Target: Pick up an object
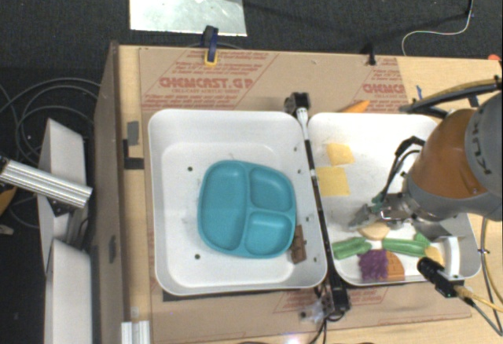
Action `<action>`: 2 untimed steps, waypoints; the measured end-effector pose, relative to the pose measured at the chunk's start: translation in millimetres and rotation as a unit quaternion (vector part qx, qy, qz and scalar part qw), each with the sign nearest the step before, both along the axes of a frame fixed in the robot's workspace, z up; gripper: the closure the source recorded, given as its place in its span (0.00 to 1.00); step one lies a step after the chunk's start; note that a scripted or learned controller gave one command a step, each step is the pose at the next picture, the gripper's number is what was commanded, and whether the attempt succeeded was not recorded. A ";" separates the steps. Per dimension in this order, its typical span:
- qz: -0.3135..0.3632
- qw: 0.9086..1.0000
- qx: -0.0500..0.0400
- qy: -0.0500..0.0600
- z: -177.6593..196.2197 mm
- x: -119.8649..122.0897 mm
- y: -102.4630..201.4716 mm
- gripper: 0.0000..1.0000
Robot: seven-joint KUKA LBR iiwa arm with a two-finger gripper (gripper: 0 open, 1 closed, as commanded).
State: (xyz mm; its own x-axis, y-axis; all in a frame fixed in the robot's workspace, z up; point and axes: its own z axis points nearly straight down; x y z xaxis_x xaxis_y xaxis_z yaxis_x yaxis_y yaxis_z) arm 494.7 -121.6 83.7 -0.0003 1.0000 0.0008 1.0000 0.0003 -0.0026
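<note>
My gripper [368, 216] hangs low over the right bin [369, 124], on the grey arm with its orange band [444, 158]. Its tip is just above a beige piece [378, 231] of toy food. Along the bin's front lie two green pieces [350, 247] [406, 243], a purple grape bunch [373, 262], an orange piece [395, 265] and a small yellow piece [431, 254]. Two yellow cheese slices [340, 154] [334, 181] lie at the bin's left side. Nothing shows as lifted.
The left bin [181, 138] bears a blue divided plate [246, 207] and a small brown piece [299, 244] by its right wall. An orange carrot [355, 107] lies on the cardboard behind the right bin. A black clamp [297, 104] sits between the bins.
</note>
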 end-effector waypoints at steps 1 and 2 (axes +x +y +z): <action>-0.001 1.000 -0.001 -0.002 0.5 -8.5 -32.4 0.00; 0.005 1.000 -0.001 -0.004 1.1 49.6 9.5 0.00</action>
